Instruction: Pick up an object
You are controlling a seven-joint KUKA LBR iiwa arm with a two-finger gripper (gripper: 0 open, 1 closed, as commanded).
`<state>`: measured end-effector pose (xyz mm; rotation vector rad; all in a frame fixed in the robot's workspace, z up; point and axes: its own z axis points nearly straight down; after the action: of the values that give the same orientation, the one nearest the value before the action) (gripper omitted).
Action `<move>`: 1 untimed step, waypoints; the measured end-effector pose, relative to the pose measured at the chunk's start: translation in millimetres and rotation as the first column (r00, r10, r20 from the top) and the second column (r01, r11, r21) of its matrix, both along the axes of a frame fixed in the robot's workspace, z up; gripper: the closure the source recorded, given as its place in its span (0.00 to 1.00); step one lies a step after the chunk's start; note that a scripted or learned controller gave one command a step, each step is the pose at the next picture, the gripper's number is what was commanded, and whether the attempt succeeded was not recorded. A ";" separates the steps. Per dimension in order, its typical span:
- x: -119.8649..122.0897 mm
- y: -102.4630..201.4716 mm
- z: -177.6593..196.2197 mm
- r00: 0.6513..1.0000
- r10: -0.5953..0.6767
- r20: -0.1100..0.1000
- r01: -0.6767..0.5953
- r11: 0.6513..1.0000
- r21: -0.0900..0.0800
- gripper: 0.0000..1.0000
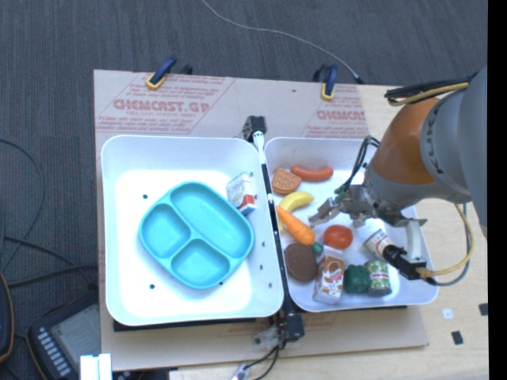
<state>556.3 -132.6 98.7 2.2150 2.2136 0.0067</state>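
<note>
My gripper (333, 208) hangs over the middle of the right bin (412, 295), just above a red tomato (338, 236) and right of a yellow banana (295, 202). An orange carrot (295, 227) lies to its lower left. Also in this bin are a red sausage (312, 172), a waffle-like cookie (285, 181), a brown patty (300, 262), a small carton (329, 279), a green broccoli piece (357, 279), a can (379, 278) and a white bottle (375, 239). Nothing is visibly held.
The left bin (127, 157) holds a blue divided plate (196, 234) and a small milk carton (242, 191) near the shared wall. The grey arm with its orange band (404, 153) covers the right bin's upper right. Clamps sit at the board's back edge.
</note>
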 end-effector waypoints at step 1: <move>0.0 0.2 9.5 1.000 0.000 -0.001 0.000 1.000 0.000 1.00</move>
<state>556.3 -132.4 108.2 2.2151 2.2145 0.0059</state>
